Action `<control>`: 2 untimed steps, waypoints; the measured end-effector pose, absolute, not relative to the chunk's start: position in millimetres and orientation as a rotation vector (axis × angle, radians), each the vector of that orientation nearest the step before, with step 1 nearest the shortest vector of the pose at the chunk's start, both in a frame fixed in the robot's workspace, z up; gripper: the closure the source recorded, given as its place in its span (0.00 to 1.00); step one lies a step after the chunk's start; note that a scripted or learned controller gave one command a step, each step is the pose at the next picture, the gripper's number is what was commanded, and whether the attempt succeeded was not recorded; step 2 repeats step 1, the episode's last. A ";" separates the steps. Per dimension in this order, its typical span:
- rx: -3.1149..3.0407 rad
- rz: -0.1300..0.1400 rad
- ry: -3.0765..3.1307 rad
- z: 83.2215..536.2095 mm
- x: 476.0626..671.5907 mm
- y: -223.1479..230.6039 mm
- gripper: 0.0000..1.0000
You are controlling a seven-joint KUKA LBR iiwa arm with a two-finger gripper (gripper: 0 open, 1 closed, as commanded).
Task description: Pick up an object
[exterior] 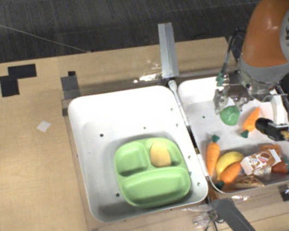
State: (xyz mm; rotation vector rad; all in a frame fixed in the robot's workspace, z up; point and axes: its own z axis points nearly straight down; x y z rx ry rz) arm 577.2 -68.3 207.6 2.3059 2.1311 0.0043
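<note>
a green object [230, 115] is seen in the right bin [197, 100], near its back, with the hand [229, 98] right over it and touching or almost touching. going left to right: a green tray [145, 181] with a yellow ball [161, 154] is in the left bin [92, 149]. carrots [212, 155], a banana [227, 159] and a packet [261, 162] are piled at the right bin's front. if the hand is apart or together cannot be told. nothing looks lifted yet, so the pick is judged not done.
</note>
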 end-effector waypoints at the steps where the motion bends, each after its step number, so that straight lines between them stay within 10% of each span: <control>1: 2.032 0.006 2.391 272.3 554.9 -6.0 1.00; 2: 2.032 0.006 2.391 272.3 554.9 -6.0 1.00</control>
